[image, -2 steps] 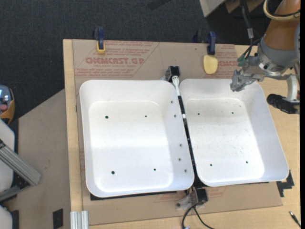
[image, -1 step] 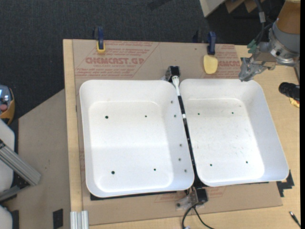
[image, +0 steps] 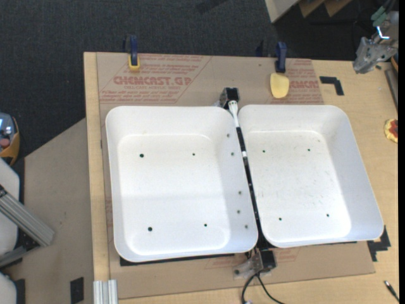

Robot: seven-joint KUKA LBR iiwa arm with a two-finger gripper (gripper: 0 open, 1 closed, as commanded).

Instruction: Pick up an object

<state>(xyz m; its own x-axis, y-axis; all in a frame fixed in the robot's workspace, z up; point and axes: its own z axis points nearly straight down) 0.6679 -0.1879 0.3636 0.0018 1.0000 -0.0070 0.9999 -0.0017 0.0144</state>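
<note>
Near edge of the surface (image: pixel 380 170): a black cable (image: pixel 256 290) runs up to a small black fitting (image: pixel 264 258) at the seam where the two white bins meet. The left bin (image: pixel 117 189) and the right bin (image: pixel 364 189) sit side by side on a brown printed board (image: pixel 190 75), their rims touching along a thin dark strip (image: pixel 243 163). On each bin's floor four small dark dots can be seen, and the right bin's floor also carries fine dark specks.

The loose-looking items lie outside the bins. A pale yellow lump (image: pixel 279 85) rests on the board just beyond the right bin's far rim. A red-and-yellow item (image: pixel 392 129) is cut off at the right edge of the frame. Which of these is the object to be picked up cannot be told.

Two blue clamps, left clamp (image: pixel 131 44) and right clamp (image: pixel 280 50), grip the board's far edge.

At the far right, well apart from both bins, a grey metal gripper (image: pixel 372 52) is partly cut off. It is too small and blurred to tell whether its jaws are open or closed.
</note>
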